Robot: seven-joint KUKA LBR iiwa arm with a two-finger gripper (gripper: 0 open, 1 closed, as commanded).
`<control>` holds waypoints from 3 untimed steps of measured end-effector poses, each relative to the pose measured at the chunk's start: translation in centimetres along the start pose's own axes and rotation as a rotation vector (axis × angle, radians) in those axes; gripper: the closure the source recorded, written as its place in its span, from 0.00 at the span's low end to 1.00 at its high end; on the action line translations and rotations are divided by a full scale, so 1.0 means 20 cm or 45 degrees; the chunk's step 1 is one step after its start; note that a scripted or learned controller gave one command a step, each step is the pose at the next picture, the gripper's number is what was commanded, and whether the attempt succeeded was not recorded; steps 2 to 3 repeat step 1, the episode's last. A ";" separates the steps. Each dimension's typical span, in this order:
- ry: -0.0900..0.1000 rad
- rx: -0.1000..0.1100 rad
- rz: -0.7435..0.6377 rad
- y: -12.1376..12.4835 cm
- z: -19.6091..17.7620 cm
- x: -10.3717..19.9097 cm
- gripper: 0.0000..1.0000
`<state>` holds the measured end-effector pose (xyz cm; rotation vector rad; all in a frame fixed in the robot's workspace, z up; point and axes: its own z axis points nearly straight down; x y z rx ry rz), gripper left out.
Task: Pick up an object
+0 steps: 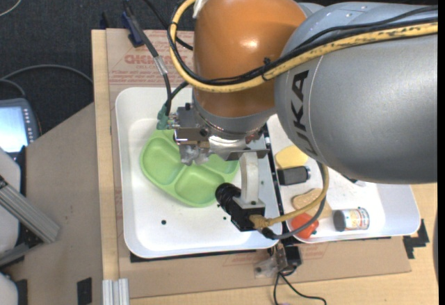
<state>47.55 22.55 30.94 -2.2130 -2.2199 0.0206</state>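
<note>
Pincer (208, 151) position: low over the left bin (139, 220), hidden under the orange wrist band, so whether it is wide, narrow or holding anything cannot be told. Green divided tray (170, 168) lies on that bin's floor, directly beneath the wrist; apparently nothing is lifted yet, and the grasp and raise remain. Right bin (396, 217) carries a yellow block (290, 155), a black piece (292, 175) and a small bottle (350, 219).
</note>
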 end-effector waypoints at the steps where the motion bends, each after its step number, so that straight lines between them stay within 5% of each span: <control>1: 0.004 -0.010 0.008 0.03 0.93 -0.14 1.00; 3: 0.004 -0.010 0.008 0.03 0.93 -0.14 1.00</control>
